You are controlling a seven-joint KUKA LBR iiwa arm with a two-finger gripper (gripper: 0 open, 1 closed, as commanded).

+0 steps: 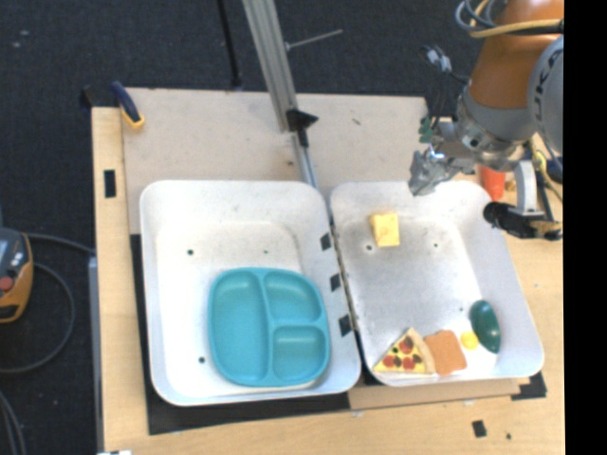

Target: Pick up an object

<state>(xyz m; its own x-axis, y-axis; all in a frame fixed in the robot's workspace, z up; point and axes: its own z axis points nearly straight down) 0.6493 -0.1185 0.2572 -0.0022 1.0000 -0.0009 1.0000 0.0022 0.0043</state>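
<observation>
The grey metal tool (424, 173) hangs over the far right corner of the right shallow white bin (503, 263); it is too blurred to tell its state. A small yellow block (385, 228) lies near that bin's far edge. A toy pizza slice (404, 354), an orange block (444, 351) and what looks like a dark green rounded piece (485, 322) crowd its near right corner.

We see open floor mid right bin (432, 282); yellow block (385, 228) far, toys crowd the near edge
</observation>
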